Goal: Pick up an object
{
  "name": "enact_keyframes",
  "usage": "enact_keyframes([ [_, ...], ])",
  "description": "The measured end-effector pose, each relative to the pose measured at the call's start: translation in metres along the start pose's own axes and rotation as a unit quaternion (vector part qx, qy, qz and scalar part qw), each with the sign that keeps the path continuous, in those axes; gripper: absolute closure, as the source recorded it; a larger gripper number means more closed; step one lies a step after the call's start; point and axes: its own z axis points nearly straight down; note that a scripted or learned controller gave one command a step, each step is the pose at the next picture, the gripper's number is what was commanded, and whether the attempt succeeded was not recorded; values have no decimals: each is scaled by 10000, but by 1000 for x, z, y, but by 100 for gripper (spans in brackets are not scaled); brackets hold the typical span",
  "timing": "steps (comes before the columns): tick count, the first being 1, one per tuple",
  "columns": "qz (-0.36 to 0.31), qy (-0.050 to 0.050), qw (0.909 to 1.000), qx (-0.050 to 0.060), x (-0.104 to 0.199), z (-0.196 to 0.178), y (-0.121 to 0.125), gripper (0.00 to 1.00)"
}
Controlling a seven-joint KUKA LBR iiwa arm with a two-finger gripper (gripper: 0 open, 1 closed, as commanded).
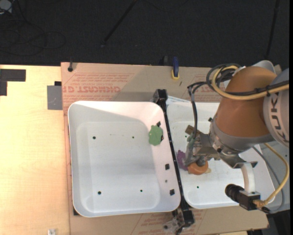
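Jaws [197,156] over orange object [198,169], purple piece [181,156] beside

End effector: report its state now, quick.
End effector: down in the right bin, just above the orange object; open or shut cannot be told.

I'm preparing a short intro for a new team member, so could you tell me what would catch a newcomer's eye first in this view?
The big orange band of the arm dominates the right side, hanging over the right bin. Below it, the gripper reaches down at that bin's left edge, right over an orange object with a purple object beside it. In the left bin, a lone green object sits against the right wall.
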Motion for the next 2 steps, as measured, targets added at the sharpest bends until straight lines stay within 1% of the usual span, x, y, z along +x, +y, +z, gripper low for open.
enact_keyframes([
  [1,-32,12,9999,-149,19,-127,3,100],
  [2,-55,7,10000,-82,97,-119,25,100],
])
